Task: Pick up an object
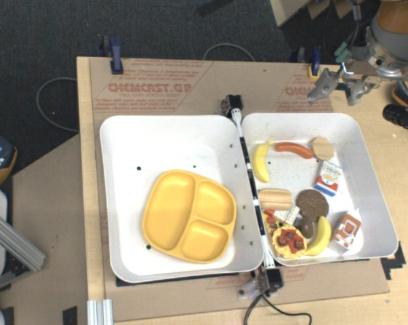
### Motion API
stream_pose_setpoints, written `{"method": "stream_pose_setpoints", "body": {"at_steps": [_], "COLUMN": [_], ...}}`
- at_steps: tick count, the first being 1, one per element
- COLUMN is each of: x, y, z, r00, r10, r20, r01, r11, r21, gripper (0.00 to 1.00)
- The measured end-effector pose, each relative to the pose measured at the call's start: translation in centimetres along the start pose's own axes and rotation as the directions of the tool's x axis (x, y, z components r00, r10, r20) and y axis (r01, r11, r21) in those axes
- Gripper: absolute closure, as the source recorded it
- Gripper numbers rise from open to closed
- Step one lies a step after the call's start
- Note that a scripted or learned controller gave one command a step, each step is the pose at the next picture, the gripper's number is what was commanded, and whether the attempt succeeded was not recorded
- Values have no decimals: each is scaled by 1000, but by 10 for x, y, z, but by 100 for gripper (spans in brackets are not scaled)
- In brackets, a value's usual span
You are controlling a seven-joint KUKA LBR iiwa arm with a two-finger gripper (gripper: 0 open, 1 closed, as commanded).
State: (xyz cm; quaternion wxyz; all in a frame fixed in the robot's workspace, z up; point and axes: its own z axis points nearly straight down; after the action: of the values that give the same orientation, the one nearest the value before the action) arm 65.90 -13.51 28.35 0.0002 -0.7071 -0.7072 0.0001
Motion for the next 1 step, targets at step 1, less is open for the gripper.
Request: {"method": "stream_pose_setpoints", "body": {"at_steps": [1], "x": [24], "y": [5], "z": [161], "r00": [1000], "r10": [-2], "r20": [-3], "r01": [2], "r11": [1000], "r21": [11], "gripper": [0]}}
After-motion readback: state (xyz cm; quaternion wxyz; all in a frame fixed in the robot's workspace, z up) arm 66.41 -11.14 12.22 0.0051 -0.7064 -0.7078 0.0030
